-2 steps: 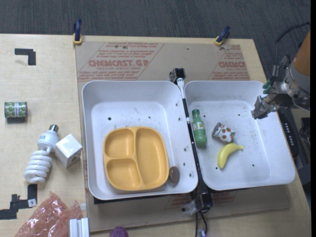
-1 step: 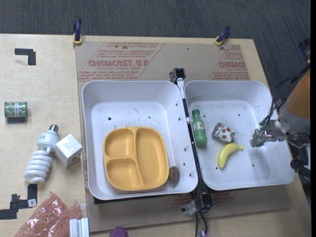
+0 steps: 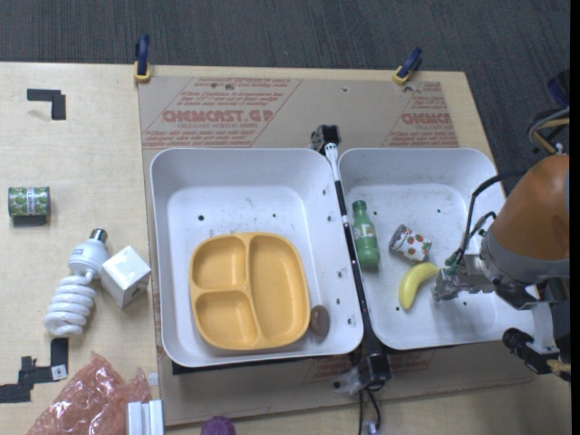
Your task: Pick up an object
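The right bin (image 3: 399,175) holds a green bottle (image 3: 365,235) lying near its left wall. A small white can with red and green spots (image 3: 410,241) lies in the middle, and a yellow banana (image 3: 415,285) sits below it. My gripper (image 3: 446,285) is low inside the right bin, just right of the banana's upper end and close to touching it. The arm's orange band (image 3: 535,211) rises above it at the right. The left bin (image 3: 181,188) holds a yellow divided plate (image 3: 249,290), with a small brown round object (image 3: 319,321) at the plate's right edge.
Outside the bins on the left of the bench lie a spiral light bulb (image 3: 74,288), a white cube (image 3: 125,275), a small green can (image 3: 28,202) and a crumpled pink bag (image 3: 86,397). A black cable (image 3: 340,198) runs along the divider between the bins.
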You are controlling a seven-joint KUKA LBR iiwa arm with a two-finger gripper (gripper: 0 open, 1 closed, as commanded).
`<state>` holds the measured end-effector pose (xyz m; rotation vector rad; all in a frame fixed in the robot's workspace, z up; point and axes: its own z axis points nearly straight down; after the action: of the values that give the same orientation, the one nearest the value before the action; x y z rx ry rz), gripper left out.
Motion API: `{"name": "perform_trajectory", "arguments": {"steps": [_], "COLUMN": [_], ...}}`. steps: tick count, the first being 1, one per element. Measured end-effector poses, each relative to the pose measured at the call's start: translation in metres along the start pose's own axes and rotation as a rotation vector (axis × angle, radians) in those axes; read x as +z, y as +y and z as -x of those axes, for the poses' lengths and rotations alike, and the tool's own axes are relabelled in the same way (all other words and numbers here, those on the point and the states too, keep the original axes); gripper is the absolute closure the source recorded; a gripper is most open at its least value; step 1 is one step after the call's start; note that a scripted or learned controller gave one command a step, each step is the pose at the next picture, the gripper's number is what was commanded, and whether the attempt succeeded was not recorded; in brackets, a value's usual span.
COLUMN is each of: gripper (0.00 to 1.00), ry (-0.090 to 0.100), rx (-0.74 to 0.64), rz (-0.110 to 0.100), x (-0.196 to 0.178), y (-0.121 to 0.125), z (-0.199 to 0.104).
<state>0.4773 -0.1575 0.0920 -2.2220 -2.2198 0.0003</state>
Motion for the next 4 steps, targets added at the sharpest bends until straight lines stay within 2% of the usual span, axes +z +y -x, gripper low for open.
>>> {"name": "perform_trajectory", "arguments": {"steps": [1,2,3,4], "gripper": [0.0,0.0,0.0,0.0], "ry": [-0.001,0.0,0.0,-0.001], "rx": [-0.001,0.0,0.001,-0.001], "rz": [0.002,0.0,0.0,0.002], "x": [-0.001,0.0,0.0,0.0], "y": [0.087,0.022,0.0,0.057], "z": [0.018,-0.043,-0.064,-0.062]}}
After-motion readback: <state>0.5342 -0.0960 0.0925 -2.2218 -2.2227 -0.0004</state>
